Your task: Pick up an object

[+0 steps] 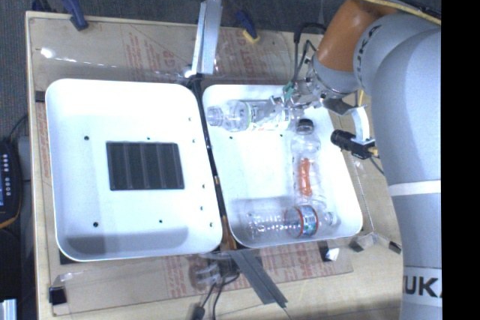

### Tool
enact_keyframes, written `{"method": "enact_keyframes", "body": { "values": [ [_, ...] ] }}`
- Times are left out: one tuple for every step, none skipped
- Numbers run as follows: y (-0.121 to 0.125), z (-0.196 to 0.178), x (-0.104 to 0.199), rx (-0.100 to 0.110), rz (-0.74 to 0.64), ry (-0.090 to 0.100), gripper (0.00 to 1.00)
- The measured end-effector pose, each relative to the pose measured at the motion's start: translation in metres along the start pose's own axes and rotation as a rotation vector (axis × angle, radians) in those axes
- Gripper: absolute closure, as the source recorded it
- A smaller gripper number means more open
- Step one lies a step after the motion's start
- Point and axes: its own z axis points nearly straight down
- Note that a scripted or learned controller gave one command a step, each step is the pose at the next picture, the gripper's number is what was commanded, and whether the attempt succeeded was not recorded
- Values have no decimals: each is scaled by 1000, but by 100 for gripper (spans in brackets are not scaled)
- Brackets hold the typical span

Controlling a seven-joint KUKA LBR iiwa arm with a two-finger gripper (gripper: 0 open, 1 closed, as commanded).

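Seemingly, the reach-and-grasp step is in hand, judged from the single camera view set above the bench. Two white bins are carried side by side: the left bin (pixel 67 109) bears a dark ribbed panel (pixel 145 165) near its middle, and three clear plastic bottles are lain in the right bin (pixel 247 176). One bottle (pixel 240 115) is laid along the far edge of the right bin, its cap turned toward the far left corner. A second bottle (pixel 304 161), with an orange label, is stretched along the right edge, its cap toward the far right corner. A third bottle (pixel 294 222), with a red-banded label, is set along the near edge, toward the near right corner. The arm is brought in from the right, and the gripper (pixel 295 103) is seen low over the far right corner of the right bin, just beside the base of the far bottle and the cap of the orange-labelled one. Whether it is open or closed cannot be told, since it is lost among cables and clear plastic glare; nothing can be made out as held. No lift is judged to have been made yet. The next move is judged to call for one bottle to be singled out and squarely straddled, because round clear bodies are likely to roll or slip aside.
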Motion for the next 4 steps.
{"method": "enact_keyframes", "body": {
  "values": [
    [1, 1, -2, 1, -41, -2, 0],
    [5, 2, -4, 6, -73, 0, 0],
    [5, 2, -5, 5, -96, -2, 0],
    [5, 2, -6, 3, -129, -4, 0]
  ]
}}
